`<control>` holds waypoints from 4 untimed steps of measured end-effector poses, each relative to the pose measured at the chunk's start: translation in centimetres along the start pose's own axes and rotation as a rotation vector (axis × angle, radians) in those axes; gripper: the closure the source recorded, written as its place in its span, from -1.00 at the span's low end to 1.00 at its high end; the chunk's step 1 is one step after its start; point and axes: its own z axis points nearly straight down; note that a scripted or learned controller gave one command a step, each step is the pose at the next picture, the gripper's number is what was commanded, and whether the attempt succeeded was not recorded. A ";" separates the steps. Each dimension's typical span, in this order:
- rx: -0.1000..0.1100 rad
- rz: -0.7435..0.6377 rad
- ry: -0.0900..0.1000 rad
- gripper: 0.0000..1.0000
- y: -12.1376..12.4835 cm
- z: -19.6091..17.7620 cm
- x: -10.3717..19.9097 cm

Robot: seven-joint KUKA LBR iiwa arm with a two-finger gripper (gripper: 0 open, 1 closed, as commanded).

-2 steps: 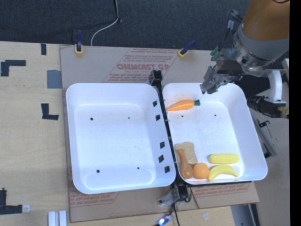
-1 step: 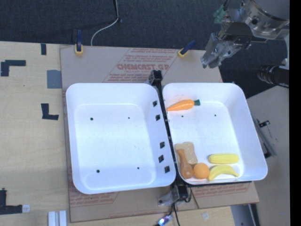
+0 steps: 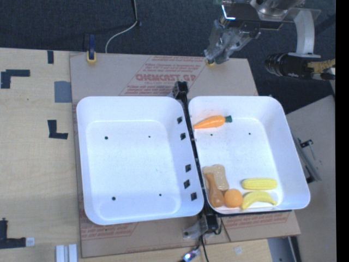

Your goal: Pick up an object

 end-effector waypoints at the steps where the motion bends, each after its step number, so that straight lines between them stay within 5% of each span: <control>1: 0.003 0.005 -0.003 1.00 -0.1 -0.9 -0.4; 4: 0.005 0.004 -0.005 1.00 0.1 -3.8 -0.3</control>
